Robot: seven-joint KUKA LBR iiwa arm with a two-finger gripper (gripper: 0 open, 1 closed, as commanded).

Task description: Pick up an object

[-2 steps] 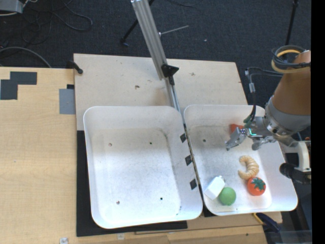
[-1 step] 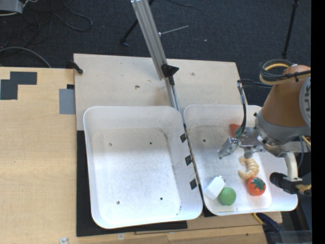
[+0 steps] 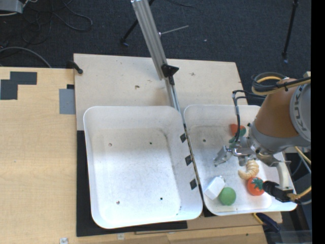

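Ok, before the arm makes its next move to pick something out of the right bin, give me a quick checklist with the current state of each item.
1. Claw over the right bin: ok.
2. Nothing caught in the claw: ok, it hangs above bare floor.
3. Claw open or shut: cannot tell, too small.
4. Targets available: ok, green ball, white block, red toy and tan curled piece lie in the near right corner.
5. Targets separated: not ok, ball and block touch.
6. Orange item behind the arm: cannot tell, mostly hidden.
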